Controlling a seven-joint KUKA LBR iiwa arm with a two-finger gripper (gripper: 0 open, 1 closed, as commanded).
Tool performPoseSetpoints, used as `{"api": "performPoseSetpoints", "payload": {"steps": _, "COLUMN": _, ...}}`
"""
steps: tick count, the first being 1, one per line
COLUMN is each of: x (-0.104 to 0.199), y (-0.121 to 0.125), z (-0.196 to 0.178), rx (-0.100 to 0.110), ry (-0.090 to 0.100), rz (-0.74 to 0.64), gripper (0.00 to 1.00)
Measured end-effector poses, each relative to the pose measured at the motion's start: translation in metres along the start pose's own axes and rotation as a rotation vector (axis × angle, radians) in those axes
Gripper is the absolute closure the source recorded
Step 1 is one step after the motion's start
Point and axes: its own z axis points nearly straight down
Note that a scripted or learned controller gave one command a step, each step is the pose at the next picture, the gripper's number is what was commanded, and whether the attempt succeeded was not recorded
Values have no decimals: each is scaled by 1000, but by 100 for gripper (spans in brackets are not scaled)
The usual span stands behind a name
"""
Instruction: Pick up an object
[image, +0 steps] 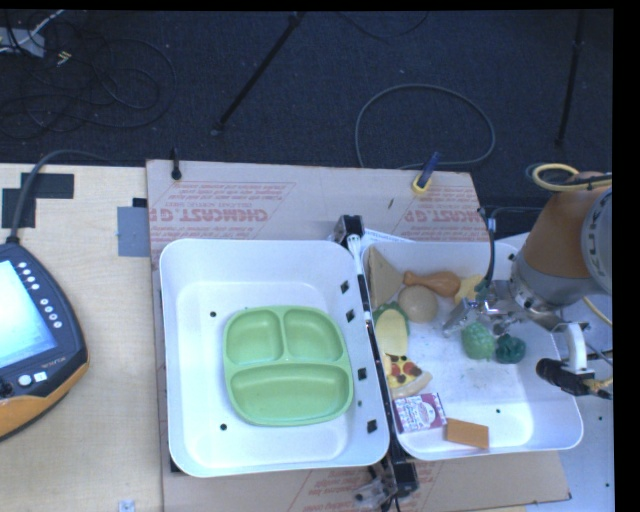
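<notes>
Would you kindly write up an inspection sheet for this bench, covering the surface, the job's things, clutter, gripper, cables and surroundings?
Surface: two white bins side by side, left bin and right bin, on cardboard sheets.
Job's things: in the right bin, green broccoli toy, pizza slice, orange block, beige egg-like ball, a drumstick-shaped toy, small pink-and-white packet.
Clutter: green divided plate in the left bin.
Gripper: gripper low over the right bin beside the broccoli toy; finger state unclear.
Cables: black cables looped on the dark floor behind.
Surroundings: teach pendant on the left.
</notes>
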Motion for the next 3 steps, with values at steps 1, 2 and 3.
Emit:
{"api": "performPoseSetpoints", "payload": {"steps": 1, "x": -1, "y": 2, "z": -9, "rx": 4, "ry": 5, "rz": 0, "gripper": 100}}
{"api": "performPoseSetpoints", "payload": {"steps": 2, "x": 43, "y": -41, "z": -35, "rx": 7, "ry": 2, "rz": -3, "gripper": 100}}
{"api": "performPoseSetpoints", "payload": {"steps": 3, "x": 134, "y": -9, "z": -103, "rx": -3, "ry": 2, "rz": -12, "gripper": 100}}
